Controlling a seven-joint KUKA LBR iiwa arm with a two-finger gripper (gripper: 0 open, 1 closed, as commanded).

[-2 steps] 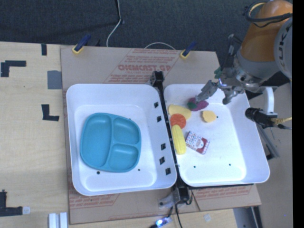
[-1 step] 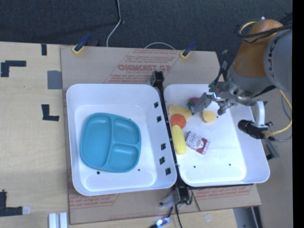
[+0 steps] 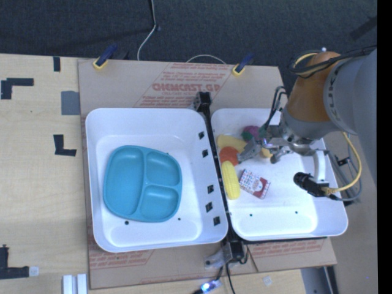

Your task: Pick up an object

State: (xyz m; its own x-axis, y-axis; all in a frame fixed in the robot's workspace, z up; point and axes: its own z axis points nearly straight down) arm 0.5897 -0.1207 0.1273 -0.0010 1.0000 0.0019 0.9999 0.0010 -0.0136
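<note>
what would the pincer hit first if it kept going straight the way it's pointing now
The pincer points toward the camera view's left, low over the right bin. The yellow and red toys by the divider look first in line, though depth is hard to judge from above.

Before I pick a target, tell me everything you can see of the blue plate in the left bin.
The blue plate is a light turquoise divided tray, plastic by its look, with rounded corners and three compartments: one long section on its left side and two smaller ones on its right. All three look bare. It lies flat, right side up, turned slightly askew on the floor of the left bin, roughly central and slightly toward the left wall. It touches just the bin floor. The gripper is over the right bin.
</note>
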